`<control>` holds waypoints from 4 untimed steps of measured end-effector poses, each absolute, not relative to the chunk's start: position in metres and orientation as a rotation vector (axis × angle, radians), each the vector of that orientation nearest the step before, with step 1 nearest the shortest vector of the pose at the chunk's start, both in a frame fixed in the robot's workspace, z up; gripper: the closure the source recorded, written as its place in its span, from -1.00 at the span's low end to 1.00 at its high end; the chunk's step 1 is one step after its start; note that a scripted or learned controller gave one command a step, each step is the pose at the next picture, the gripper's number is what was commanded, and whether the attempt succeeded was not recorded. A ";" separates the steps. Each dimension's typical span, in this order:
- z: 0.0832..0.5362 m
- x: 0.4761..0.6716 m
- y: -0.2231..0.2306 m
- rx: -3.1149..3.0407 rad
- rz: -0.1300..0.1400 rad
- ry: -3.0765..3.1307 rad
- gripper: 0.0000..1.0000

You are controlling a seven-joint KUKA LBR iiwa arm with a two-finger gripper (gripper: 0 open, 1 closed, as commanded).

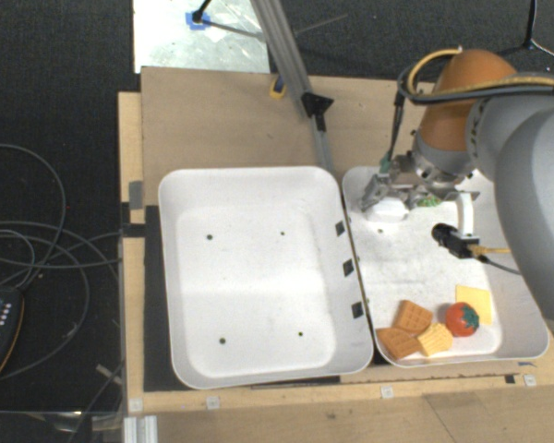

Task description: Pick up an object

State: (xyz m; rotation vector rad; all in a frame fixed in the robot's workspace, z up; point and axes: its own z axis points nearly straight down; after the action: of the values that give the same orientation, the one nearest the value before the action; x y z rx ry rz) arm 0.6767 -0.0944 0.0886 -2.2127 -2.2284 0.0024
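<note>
Wooden bench (231, 123) bears two unlabelled white bins (258, 275), no readable writing.

The left bin (258, 275) has a wide bare floor, open from above on every side. In the right bin (406, 257) the middle floor lies bare between the gripper (388, 201) at the far end and a cluster at the near end: waffle pieces (414, 329), a tomato (462, 318) and a cheese wedge (474, 299), all close together or touching. The arm (508, 146) covers the right bin's far right side. A slanted pole (286, 44) crosses above the bench beyond the bins.
</note>
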 end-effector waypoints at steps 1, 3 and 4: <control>0.103 0.679 -0.094 -2.213 -0.006 -2.235 1.00; 0.228 0.684 -0.100 -2.223 -0.008 -2.231 1.00; 0.279 0.687 -0.108 -2.222 -0.007 -2.230 1.00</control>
State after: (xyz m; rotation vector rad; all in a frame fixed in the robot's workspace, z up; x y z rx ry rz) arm 0.6872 -0.1082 0.2788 -2.2224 -2.2305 -0.0074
